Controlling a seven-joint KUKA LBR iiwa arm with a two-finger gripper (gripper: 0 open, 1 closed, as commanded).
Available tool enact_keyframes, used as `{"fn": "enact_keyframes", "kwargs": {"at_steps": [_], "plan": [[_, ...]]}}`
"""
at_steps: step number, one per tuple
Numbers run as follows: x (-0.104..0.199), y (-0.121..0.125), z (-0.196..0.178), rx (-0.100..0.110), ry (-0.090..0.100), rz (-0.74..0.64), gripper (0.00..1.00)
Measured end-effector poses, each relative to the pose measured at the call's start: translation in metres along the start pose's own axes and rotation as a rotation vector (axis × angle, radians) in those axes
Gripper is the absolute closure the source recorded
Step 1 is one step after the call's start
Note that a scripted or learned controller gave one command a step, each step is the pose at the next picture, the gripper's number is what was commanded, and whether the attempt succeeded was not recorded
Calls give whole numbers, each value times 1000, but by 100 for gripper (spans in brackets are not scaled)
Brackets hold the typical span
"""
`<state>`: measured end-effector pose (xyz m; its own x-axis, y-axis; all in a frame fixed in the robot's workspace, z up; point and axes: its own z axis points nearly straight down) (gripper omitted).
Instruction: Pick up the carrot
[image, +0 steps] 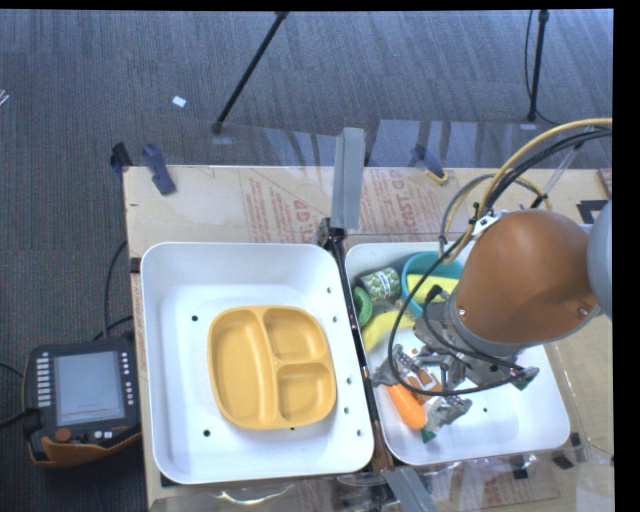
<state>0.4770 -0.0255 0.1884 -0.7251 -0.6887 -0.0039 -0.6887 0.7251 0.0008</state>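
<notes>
The carrot (407, 405), orange with a green tip, lies near the front left of the right bin (540, 425). It points from upper left to lower right. My gripper (428, 378) hangs low over the bin, right above the carrot's upper end, and its metal parts overlap the carrot. The arm's orange band and wrist cover much of the bin behind it. The frame does not show whether the carrot is gripped.
At the back left of the right bin are a green can (380, 283), a teal bowl (422, 268) and a yellow banana-like piece (377, 330). The left bin (170, 300) holds a yellow divided plate (272, 365). A teach pendant (85, 398) lies left of the bench.
</notes>
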Motion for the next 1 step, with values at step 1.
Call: {"fn": "enact_keyframes", "kwargs": {"at_steps": [1], "plan": [[-21,16,2,-2,2,-248,0]]}}
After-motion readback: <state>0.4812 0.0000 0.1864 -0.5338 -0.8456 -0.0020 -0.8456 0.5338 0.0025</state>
